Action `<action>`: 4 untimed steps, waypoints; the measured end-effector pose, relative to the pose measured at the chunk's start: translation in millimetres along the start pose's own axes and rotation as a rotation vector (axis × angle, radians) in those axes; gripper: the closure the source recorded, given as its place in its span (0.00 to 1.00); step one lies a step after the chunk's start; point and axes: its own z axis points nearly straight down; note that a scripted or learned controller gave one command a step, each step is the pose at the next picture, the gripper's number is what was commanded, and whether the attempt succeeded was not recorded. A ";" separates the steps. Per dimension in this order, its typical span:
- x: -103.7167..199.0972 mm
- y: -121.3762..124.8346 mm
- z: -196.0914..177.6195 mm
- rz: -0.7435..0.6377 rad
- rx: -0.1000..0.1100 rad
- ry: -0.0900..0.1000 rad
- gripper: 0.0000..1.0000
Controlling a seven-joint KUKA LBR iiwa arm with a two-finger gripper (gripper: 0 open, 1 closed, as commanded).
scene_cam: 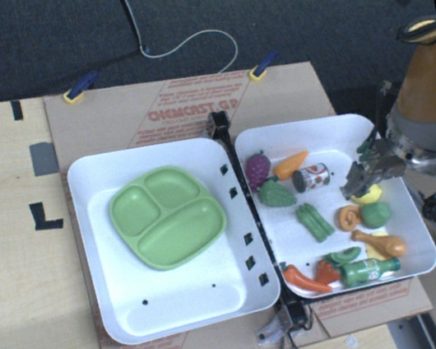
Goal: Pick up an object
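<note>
My gripper [360,179] hangs low over the right side of the right bin [322,127], directly above a yellow toy [370,195]. Around it lie toy foods: a purple grape bunch [257,167], an orange carrot [291,166], a small can [313,177], a green leafy piece [276,194], a green bean pod [314,222], an orange ring [348,218], a green ball [376,215], a drumstick [378,241], a green bottle [369,271] and a red pepper [301,280]. Nothing shows between the fingers.
The left bin [90,184] holds a green divided plate [168,215]. A black clip divider [239,199] joins the two bins. Both sit on a cardboard sheet [189,103] on the wooden bench; a white cable [179,47] lies at the back.
</note>
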 end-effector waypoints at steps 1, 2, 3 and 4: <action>49.6 42.3 -141.6 -0.002 -0.013 -0.002 1.00; 68.5 -26.8 -53.9 0.003 0.009 0.001 1.00; 125.2 9.3 -156.1 -0.006 -0.013 0.000 1.00; 147.0 -20.0 -168.9 -0.001 -0.003 0.000 1.00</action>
